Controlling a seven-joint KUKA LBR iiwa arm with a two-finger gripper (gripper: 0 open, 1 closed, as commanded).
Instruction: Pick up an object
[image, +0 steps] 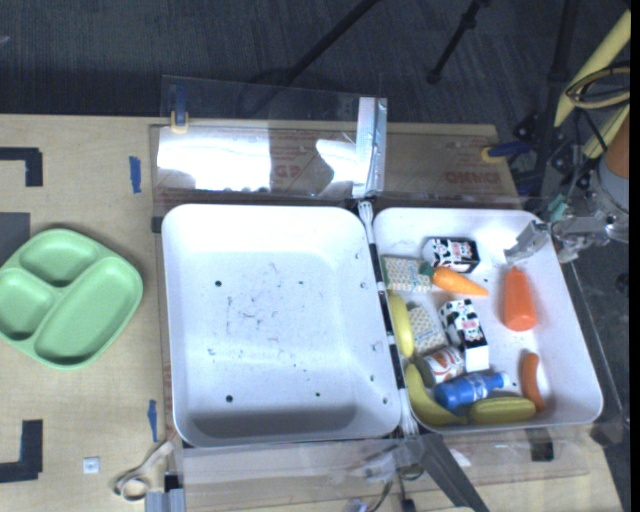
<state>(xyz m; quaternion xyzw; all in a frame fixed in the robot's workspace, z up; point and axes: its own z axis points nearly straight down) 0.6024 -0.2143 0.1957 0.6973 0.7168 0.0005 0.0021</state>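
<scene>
A pale wooden bench top (80, 160) fills the frame beneath a dark floor. At far left sits one green three-compartment plastic plate (66, 296). Centre holds the left shallow white bin (190, 240), behind it a clear plastic sheet (270, 140). The right shallow white bin (575, 330) carries the pickable clutter: two yellow bananas (402, 325), two black-and-white cow-print boxes (451, 252), an orange carrot (461, 282), a blue bottle (470, 388), an orange cylinder (517, 299). At the right edge the grey metal gripper (540, 236) hangs over that bin's upper corner, partly cut off; whether its grip is spread or closed cannot be made out.
</scene>
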